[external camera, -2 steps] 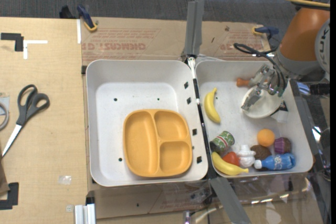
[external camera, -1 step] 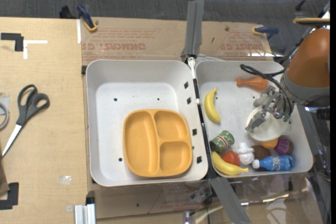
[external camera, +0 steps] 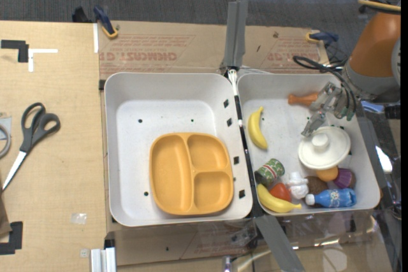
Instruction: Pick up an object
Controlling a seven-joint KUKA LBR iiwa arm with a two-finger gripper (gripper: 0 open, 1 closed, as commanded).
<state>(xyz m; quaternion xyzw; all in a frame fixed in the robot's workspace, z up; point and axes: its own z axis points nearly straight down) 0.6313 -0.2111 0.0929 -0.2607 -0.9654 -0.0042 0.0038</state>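
A: Location of the gripper [external camera: 319, 116]?

B: Upper right of the frame, inside the right-hand shallow white bin [external camera: 280, 96]. Jaws stand narrowly parted, nothing between them.

A: Nearest target?

B: The round white plastic lidded dish [external camera: 324, 148], directly below the jaws in frame. The small orange carrot-shaped toy [external camera: 301, 99] lies just to the left, long axis horizontal.
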